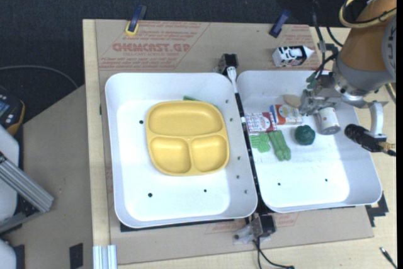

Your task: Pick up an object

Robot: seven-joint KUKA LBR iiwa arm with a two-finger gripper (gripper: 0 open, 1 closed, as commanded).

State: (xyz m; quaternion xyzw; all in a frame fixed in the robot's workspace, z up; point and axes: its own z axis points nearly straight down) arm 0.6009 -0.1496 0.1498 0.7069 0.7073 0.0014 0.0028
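Note:
The right bin [352, 189] holds several small items near its far left side. A red and white packet [259, 121] lies by the divider, with two green pieces [279, 145] just in front of it. A dark green round object [305, 135] rests to their right, and a beige item [291, 101] lies further back. My gripper [310, 99] hangs low over the back of this bin, beside the beige item and behind the round green object. Nothing can be seen held in it.
The left bin [126, 198] carries a yellow divided plate [187, 137] with a green sliver [191, 98] at its far edge. A black and white object [293, 55] sits on the bench behind the right bin. Blue clamps [135, 20] stand at the board's far edge.

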